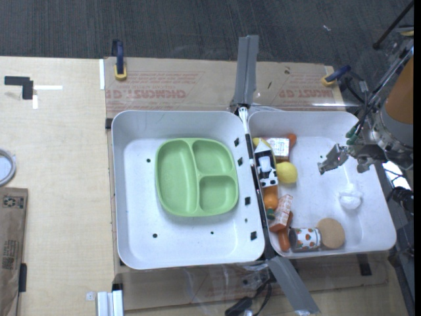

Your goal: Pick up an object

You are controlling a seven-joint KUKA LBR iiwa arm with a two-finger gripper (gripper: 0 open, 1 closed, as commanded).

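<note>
A pile of small things sits along the left side of the right bin (368, 127): a yellow lemon (286, 172), a round tan cookie (331, 233), a little can (304, 239) lying down, and some orange packs. A small white lump (350, 199) lies alone nearby. The left bin (125, 176) holds a green plate (197, 176) with three parts. Both bins rest on a pale wood tabletop (52, 143). The gripper (347, 157) hangs over the right bin, spread apart, holding nothing.
</note>
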